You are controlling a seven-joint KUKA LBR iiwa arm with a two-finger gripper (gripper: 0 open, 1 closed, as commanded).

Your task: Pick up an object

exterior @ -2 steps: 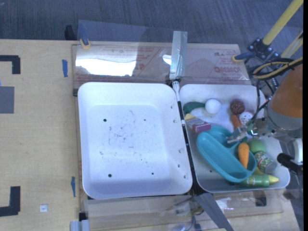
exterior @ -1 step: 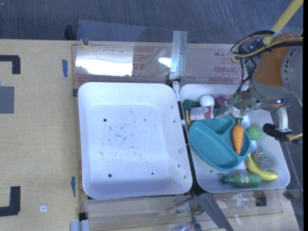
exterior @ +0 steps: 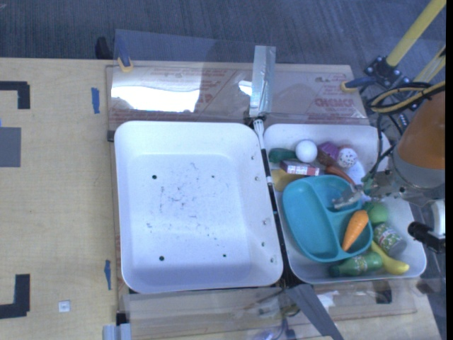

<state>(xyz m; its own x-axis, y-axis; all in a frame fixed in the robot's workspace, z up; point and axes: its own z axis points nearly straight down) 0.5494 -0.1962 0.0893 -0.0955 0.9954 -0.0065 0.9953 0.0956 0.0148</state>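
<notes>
Nearest the camera, along the front rim of the right bin, lie a yellow banana and a green bottle-shaped toy, both just beside a teal dish that takes up most of that bin. An orange carrot rests on the dish's right lip. The gripper hangs over the dish's upper right part, close to the surface; whether it is released or clenched cannot be told, and nothing is seen held in it. The likeliest target is the carrot, just below the gripper. For a sound pick, align the grip across the carrot's narrow width and descend squarely, since the sloped dish lip may let it roll. Objects at the rear, a white ball, a purple toy and a red-and-white tube, crowd the back wall and leave little side clearance. The left bin offers wide open room.
</notes>
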